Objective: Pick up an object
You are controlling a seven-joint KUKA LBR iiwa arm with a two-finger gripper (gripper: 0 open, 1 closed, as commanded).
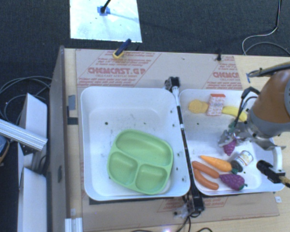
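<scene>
Right bin [203, 129]: 1 carrot [216, 163], 1 sausage [205, 179], 2 purple pieces [232, 181], 1 jar [242, 158], 1 banana [232, 111], 1 carton [216, 104], 1 yellow chip [197, 106]. Gripper [228, 138] low beside upper purple piece; jaws' state unreadable. Left bin [101, 110]: 1 green tray [140, 161].

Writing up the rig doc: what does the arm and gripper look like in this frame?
The arm is grey with a broad orange band above the wrist, its links rounded and bulky. Dark cables loop along its near side. The gripper is small, metallic grey, at the arm's tip over the right bin.
</scene>
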